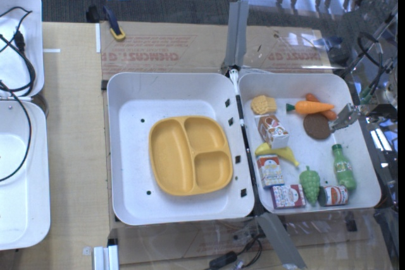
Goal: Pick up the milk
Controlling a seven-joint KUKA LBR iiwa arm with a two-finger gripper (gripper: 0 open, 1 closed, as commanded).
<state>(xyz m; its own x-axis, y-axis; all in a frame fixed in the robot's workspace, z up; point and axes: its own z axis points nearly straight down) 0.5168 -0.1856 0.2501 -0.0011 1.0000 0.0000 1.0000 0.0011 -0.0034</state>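
- The gripper [345, 116] is reaching in from the right, low over the upper right part of the right bin [370, 164].
- Whether it is open or closed, I cannot tell; nothing shows between its tips.
- It sits just beside the brown disc [316, 127] and the tip of the carrot [314, 107].
- The milk [274, 129], a small white and red carton, lies left of centre in the right bin, well apart from the gripper.
- Crowding the milk: a waffle-like yellow piece [263, 104] above, the banana [276, 153] just below, then another carton [270, 171].
- Along the near edge: a red box [288, 196], green grapes [309, 182], a can [333, 195] and a green bottle [343, 167].
- In the left bin [120, 155] lies a yellow divided tray [190, 154].
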